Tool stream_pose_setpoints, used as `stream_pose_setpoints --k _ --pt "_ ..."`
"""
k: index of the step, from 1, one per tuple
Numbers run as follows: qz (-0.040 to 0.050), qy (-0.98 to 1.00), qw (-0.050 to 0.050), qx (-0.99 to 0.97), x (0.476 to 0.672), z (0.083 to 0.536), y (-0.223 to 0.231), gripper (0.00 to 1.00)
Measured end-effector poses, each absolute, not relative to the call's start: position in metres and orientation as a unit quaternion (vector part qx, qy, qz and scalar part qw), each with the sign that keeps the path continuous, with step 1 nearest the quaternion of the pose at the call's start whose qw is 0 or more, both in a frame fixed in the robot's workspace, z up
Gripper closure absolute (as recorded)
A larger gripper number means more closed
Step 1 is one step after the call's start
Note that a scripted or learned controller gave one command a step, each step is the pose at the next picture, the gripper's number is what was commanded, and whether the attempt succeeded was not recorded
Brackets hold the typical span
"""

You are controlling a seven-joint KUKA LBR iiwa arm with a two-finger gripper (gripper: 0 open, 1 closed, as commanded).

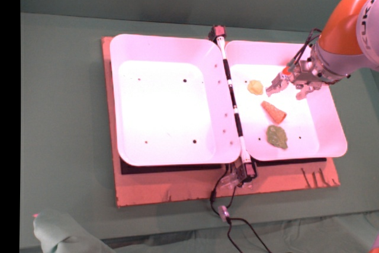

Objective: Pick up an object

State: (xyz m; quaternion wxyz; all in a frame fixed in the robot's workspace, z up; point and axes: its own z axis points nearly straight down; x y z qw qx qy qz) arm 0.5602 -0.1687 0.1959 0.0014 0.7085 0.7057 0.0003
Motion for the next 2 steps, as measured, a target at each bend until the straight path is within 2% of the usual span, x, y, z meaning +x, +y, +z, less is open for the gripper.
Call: stream_pose_setpoints --k 1,2 --pt "0.0003 0.706 0.001 0.709 0.56 0.196 -0.169 0.0" --pt "-0.0013 0.706 -0.001 0.709 0.554 0.154 -0.169 0.0"
